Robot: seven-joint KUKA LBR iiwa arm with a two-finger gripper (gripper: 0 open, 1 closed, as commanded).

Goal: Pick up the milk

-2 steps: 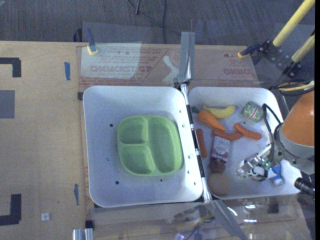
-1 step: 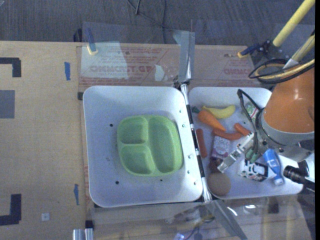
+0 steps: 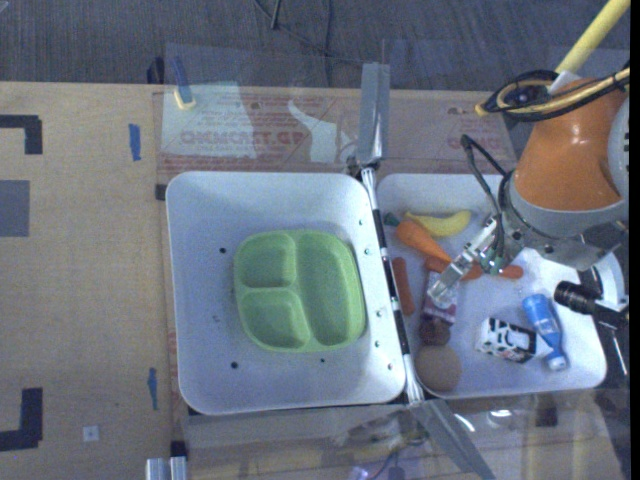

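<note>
milk carton point(image 3: 506, 338) lay flat in the right bin point(image 3: 590, 373), long axis left-right.
the arm point(image 3: 565, 158) slanted in from the right, gripper point(image 3: 452, 276) left of the carton; jaw state unclear.

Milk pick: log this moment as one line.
gripper over right bin | milk lying on bin floor, not held | gripper apart from milk | plate in left bin
</note>
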